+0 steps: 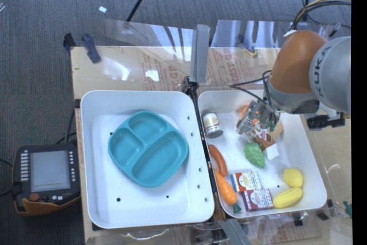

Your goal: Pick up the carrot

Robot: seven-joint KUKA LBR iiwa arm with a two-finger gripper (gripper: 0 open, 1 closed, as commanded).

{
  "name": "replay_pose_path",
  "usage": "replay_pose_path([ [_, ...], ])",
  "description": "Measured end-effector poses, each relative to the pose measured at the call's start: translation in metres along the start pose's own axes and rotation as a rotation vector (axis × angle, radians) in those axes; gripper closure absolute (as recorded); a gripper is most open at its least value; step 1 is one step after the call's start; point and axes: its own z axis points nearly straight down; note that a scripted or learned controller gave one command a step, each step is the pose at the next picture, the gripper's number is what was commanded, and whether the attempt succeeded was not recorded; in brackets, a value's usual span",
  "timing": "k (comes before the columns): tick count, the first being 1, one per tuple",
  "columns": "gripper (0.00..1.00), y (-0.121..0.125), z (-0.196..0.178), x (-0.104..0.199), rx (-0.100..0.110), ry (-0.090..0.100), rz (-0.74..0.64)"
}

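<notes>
The carrot (pixel 225 188) is orange with a small green tip. It lies along the left wall of the right bin (pixel 307 149), near the front, just below a red-orange sausage (pixel 217 159). My gripper (pixel 258 121) hangs over the back middle of the right bin, well behind and to the right of the carrot. It sits above a colourful packet (pixel 267 136), and a green vegetable (pixel 254 155) lies just in front of it.
A silver can (pixel 211 124) lies at the right bin's back left. Two small cartons (pixel 247 181) (pixel 257 199) sit beside the carrot. A lemon (pixel 293 177) and a yellow corn-like piece (pixel 288 197) lie front right. The left bin (pixel 97 203) holds a teal divided plate (pixel 148 147).
</notes>
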Motion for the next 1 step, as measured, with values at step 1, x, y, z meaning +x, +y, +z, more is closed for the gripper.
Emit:
replay_pose_path([
  [1, 1.00, 0.0540, -0.0932, 0.0600, -0.004, -0.004, 0.093],
])
